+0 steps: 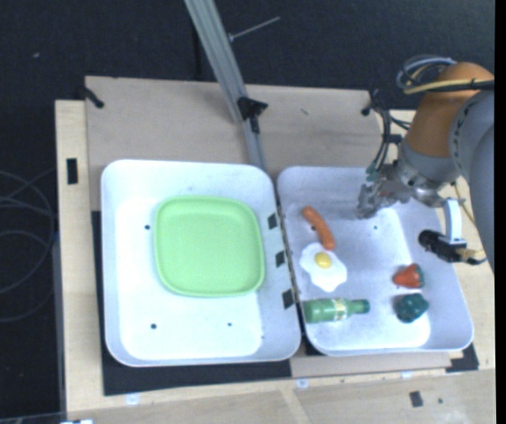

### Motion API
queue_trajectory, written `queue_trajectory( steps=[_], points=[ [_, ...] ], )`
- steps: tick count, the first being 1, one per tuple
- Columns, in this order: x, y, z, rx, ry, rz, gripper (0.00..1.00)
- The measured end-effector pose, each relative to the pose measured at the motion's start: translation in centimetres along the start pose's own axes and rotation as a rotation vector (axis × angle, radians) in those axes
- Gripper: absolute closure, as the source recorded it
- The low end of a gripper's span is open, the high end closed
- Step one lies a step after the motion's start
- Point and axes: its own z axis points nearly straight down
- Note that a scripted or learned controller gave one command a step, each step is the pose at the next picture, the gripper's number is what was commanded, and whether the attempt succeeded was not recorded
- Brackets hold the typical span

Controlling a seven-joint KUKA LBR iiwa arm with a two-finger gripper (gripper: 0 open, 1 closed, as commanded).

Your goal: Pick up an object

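Observation:
The right bin [350, 338] holds an orange sausage [319, 226], a fried egg [323, 268], a green bottle [334, 308] lying on its side, a red piece [408, 276] and a dark teal piece [411, 306]. My gripper [369, 203] hangs over the bin's far part, to the right of the sausage and apart from it. Nothing shows between its tips.
The left bin [129, 325] carries a light green square plate [208, 245]. A grey metal post [222, 56] rises slantwise from behind the bins. The arm [438, 122] comes in from the right above the bin's far corner.

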Motion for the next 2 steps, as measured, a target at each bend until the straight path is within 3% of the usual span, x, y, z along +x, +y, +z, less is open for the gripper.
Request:
queue_trajectory(
  steps=[2],
  points=[
    [0.4, 0.0, -10.6, -0.004, 0.001, 0.000, 1.00]
  ],
)
